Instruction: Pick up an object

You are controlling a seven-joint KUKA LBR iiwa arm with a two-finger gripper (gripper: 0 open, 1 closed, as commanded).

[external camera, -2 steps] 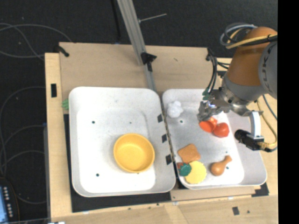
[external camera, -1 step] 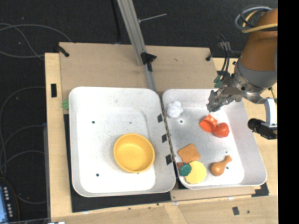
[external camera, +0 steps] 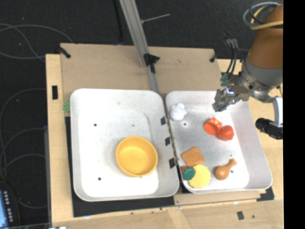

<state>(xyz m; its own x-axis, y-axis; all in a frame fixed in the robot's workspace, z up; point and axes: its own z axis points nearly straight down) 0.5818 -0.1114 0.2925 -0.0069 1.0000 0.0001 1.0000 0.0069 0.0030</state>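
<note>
My gripper point(external camera: 220, 104) hangs over the back of the right bin point(external camera: 252, 147), a little above and behind a red object point(external camera: 219, 129) that lies on the bin floor. Nothing shows between its fingers. In the same bin lie a small white object point(external camera: 178, 111) at the back left, an orange-brown flat piece point(external camera: 192, 156), a yellow round piece point(external camera: 200, 175) with a green bit point(external camera: 189, 173) beside it, and a brown drumstick-shaped toy point(external camera: 224, 169) near the front.
A yellow bowl point(external camera: 137, 155) sits in the left bin point(external camera: 90, 113). A grey metal pole point(external camera: 136, 27) slants in from the top down to the gap between the bins. Black clips line the divide between the bins.
</note>
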